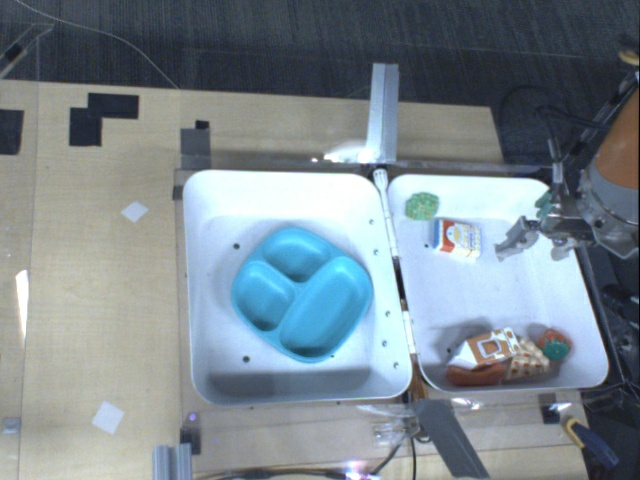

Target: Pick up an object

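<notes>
Grey arm [612, 213], orange band, metal gripper [537, 238]

Arm enters from right edge, orange band at top right, wrist angled down-left. Tool [537, 239] sits mid-right, its two fingers spread apart w/ nothing between them.

Two white bins [200, 268], one blue divided plate [300, 293], and about five small items [458, 238] in the right bin.

The blue tray [303, 293] looks like smooth, shiny plastic. Both white bins [215, 368] look like smooth plastic too. The tabletop [90, 298] is pale wood. The claw [535, 238] is grey metal.
</notes>
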`<state>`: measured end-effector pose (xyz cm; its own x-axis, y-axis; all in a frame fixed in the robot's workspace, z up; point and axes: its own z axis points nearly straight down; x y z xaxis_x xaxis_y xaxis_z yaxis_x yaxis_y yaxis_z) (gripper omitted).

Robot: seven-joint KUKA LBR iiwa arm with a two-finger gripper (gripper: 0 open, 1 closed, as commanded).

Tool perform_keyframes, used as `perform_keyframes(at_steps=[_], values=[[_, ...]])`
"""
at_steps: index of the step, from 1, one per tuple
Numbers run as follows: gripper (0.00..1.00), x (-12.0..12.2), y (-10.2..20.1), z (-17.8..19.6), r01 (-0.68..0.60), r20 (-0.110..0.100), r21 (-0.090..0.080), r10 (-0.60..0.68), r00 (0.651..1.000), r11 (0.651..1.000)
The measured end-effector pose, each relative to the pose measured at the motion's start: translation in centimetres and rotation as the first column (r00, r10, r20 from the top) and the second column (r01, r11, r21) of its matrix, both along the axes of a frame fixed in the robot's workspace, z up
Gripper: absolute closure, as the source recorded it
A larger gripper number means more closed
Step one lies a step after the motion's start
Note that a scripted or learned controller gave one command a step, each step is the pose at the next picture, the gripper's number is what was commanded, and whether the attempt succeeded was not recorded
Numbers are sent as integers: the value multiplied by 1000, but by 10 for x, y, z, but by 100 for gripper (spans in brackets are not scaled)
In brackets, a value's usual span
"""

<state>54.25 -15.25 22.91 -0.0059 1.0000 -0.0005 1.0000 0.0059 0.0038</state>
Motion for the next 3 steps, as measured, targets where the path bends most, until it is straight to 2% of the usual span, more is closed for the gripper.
perform_keyframes(at_steps=[1, 2, 3], values=[[0, -54, 4, -94, 38, -3, 1, -38, 999, 999], [0, -54, -48, -84, -252, 1, -2, 252, 968, 968], [0, -54, -48, -84, -252, 1, -2, 252, 968, 968]])
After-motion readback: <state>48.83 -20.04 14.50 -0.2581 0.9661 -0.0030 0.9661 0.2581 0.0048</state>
